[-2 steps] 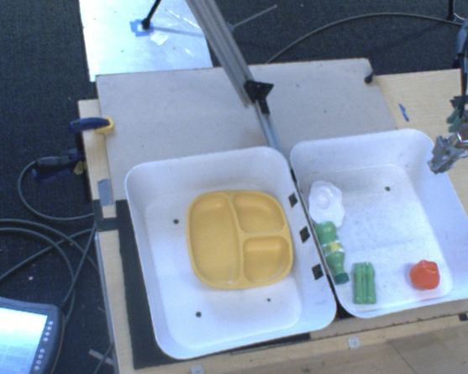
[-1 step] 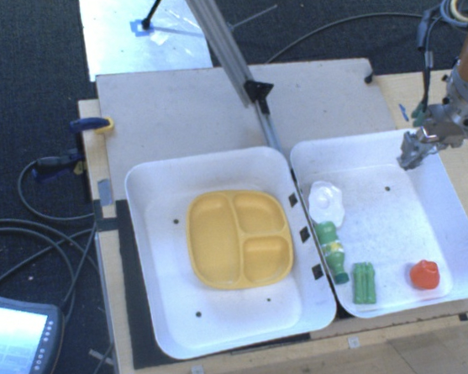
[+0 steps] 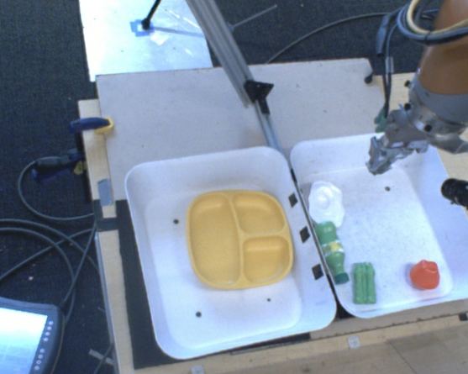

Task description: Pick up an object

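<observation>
Approach step, nothing grasped yet. Gripper (image 3: 381, 161) hovers over right bin (image 3: 405, 203), upper part; open or clenched, cannot tell. Next move: shift toward one object, descend. Right bin count: one white piece (image 3: 325, 201), one green bottle (image 3: 331, 250), one green block (image 3: 363, 283), one red piece (image 3: 425, 274). Left bin (image 3: 158, 259): one yellow tray (image 3: 239, 238).

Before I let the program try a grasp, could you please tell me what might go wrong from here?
1. The white cup-like object, green bottle and green ridged block lie along the right bin's left wall, so a finger may hit that wall.
2. The gripper hovers above bare floor, away from all of them, and may close on nothing.
</observation>
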`<action>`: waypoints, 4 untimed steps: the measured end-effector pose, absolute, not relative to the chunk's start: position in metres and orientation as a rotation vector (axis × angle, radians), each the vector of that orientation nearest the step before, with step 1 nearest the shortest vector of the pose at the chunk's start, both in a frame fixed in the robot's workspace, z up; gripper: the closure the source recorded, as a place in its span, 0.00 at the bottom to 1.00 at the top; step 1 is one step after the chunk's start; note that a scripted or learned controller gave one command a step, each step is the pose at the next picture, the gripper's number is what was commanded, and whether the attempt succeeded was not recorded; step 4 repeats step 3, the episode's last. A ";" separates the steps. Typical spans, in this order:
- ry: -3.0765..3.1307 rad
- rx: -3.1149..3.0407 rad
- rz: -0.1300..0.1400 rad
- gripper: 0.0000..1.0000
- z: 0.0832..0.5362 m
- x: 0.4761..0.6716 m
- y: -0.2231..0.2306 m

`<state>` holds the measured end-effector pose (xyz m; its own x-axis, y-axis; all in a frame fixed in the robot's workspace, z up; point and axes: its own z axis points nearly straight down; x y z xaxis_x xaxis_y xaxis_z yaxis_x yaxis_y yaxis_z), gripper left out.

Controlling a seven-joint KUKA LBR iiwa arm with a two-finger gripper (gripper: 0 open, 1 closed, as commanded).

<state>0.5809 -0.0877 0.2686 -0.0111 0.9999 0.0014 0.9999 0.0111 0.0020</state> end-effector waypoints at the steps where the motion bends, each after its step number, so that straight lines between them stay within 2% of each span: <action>1: 2.234 2.210 0.003 1.00 0.257 0.583 -0.037; 3: 2.234 2.209 0.004 1.00 0.230 0.613 0.070; 4: 2.234 2.209 0.004 1.00 0.230 0.613 0.070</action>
